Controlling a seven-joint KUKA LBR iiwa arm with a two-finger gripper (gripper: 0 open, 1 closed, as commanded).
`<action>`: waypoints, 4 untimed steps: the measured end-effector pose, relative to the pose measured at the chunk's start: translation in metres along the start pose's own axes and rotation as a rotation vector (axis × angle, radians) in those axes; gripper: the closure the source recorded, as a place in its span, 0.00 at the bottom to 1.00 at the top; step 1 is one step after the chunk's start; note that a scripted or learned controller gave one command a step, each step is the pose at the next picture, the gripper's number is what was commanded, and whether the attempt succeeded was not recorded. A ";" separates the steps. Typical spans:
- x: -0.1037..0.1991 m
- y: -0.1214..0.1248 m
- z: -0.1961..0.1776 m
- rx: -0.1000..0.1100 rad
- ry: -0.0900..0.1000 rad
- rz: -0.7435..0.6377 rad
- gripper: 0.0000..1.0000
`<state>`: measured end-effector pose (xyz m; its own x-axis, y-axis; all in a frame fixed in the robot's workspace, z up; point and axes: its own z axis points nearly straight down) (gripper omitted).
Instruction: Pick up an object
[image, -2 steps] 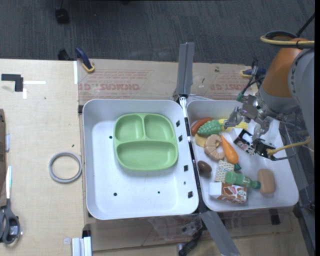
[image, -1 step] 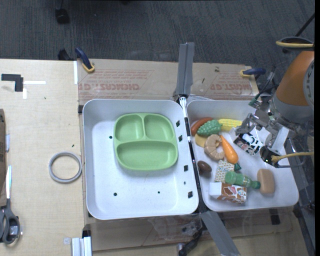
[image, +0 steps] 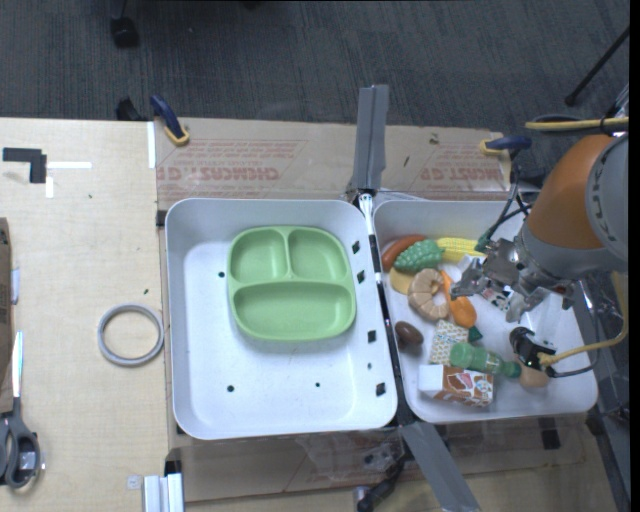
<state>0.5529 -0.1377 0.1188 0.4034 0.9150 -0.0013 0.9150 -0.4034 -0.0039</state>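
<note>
Nearest the camera in the right bin (image: 575, 400), a small printed carton (image: 466, 385) lies flat beside a white block (image: 431, 377) — both look light and stiff, though a flat carton gives 2 fingers little to close on. Just beyond, a green bottle (image: 482, 358) lies on its side; smooth and round, it would probably roll or slip unless taken across its middle. A dark brown oval piece (image: 408, 334) sits near the bin's left wall. Farther in, the toy food crowds together — an orange piece (image: 463, 311), a tan croissant (image: 430, 293), then a green vegetable (image: 416, 254), a corn cob (image: 456, 247) and a red sausage (image: 400, 246) at the far end. All look like hard, light plastic, not fragile, likely slick. The croissant seems the best hold, pinched across its narrow width. The gripper (image: 488, 284) hangs over the middle of this pile, right of the croissant; I cannot tell how its grip is set. Left of all this, a green divided plate (image: 292, 283) rests in the left bin (image: 190, 400).
</note>
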 end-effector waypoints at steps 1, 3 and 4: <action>0.050 0.029 0.026 -0.005 0.000 -0.233 0.00; 0.132 0.057 -0.073 -0.003 -0.001 -0.190 1.00; 0.135 0.056 -0.072 -0.002 -0.002 0.077 1.00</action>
